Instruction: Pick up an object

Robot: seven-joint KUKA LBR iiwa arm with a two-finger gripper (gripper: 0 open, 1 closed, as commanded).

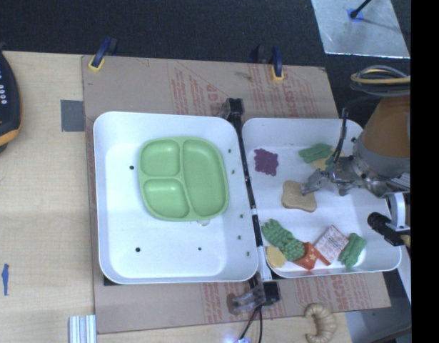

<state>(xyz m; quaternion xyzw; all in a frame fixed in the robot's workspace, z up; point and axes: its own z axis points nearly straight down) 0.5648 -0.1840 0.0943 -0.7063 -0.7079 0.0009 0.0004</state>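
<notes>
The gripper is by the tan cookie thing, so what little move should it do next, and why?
Probably ease straight down: the gripper sits just above the tan piece in the right bin, with nothing seen between its fingers.

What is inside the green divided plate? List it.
The green divided plate in the left bin shows three bare compartments with no item in them. The bin floor under the plate is covered, so anything beneath it cannot be seen.
</notes>
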